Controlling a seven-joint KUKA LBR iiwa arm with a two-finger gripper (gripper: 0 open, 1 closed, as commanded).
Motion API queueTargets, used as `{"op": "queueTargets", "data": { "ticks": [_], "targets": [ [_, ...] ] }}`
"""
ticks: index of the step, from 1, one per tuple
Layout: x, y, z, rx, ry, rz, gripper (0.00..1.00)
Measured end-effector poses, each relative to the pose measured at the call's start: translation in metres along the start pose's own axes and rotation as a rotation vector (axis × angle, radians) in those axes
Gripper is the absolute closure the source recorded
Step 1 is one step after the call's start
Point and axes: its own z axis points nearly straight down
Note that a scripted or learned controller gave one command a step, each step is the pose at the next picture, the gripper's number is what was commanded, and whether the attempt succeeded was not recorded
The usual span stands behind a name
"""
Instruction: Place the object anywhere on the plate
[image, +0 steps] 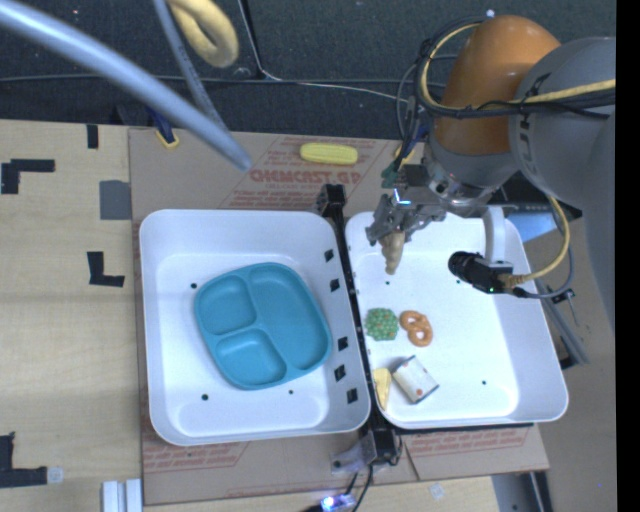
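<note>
Pale wooden bench (60, 300) under brown cardboard sheet (290, 175), dark floor (330, 50) behind

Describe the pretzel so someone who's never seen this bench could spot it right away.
Start at the right white bin, the one without the blue plate. Near the middle of its floor, toward the divider, sits a small cluster of items. The pretzel is the little orange-brown twisted loop just right of the green broccoli piece and above the white-wrapped item; it alone has holes.

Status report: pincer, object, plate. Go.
Pincer over right bin's upper left, tan piece between its fingers. Blue plate in left bin, nothing on it. Broccoli, pretzel below pincer.
</note>
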Motion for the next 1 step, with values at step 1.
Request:
{"op": "queueTargets", "data": {
  "ticks": [1],
  "targets": [
    [0.0519, -0.0086, 0.0048, 0.0, 0.001, -0.002, 1.0]
  ]
}}
